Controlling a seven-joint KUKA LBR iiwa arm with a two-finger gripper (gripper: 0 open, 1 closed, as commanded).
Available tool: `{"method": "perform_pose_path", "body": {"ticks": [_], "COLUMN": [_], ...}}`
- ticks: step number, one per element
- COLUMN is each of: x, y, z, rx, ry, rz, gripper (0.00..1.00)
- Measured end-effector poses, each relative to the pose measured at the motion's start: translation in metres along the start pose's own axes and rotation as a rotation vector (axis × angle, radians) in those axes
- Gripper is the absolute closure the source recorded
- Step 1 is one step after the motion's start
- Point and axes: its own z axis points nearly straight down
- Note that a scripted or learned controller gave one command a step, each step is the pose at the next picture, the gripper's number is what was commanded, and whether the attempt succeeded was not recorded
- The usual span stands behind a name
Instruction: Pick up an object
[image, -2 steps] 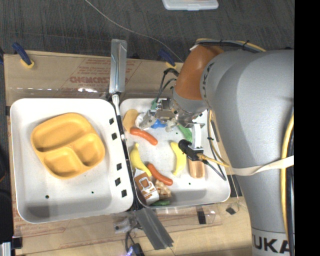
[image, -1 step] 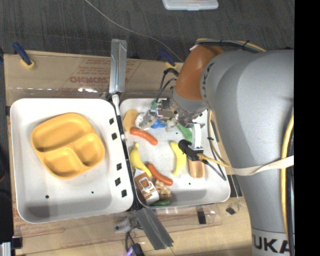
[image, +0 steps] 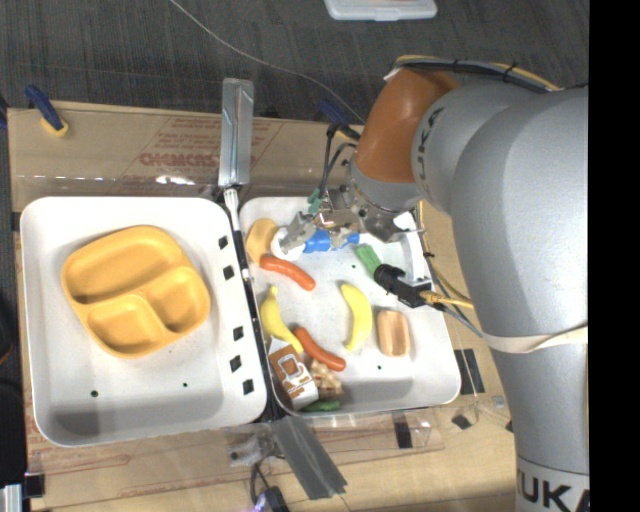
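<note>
The right bin (image: 435, 375) holds several toy foods. Among them are a red sausage (image: 287, 271), a yellow banana (image: 355, 313), a second banana (image: 272, 315), another sausage (image: 318, 348), a hot dog in a bun (image: 392, 333), a green piece (image: 368, 257), a tan piece (image: 260, 238) and a small blue object (image: 318, 243). My gripper (image: 312, 228) hangs low over the bin's far side, right above the blue object and beside the tan piece. The wrist hides part of the blue object. Nothing is visibly lifted.
The left bin (image: 60, 400) holds a yellow divided tray (image: 135, 288). A brown packet (image: 290, 372) lies at the right bin's near left corner. A metal divider (image: 236, 120) runs between the bins. The grey arm (image: 500, 200) covers the right side.
</note>
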Motion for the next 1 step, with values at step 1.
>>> {"method": "perform_pose_path", "body": {"ticks": [1], "x": [0.0008], "y": [-0.0696], "z": [0.059], "rx": [0.006], "ry": [0.002], "rz": [-0.053], "gripper": [0.0]}}
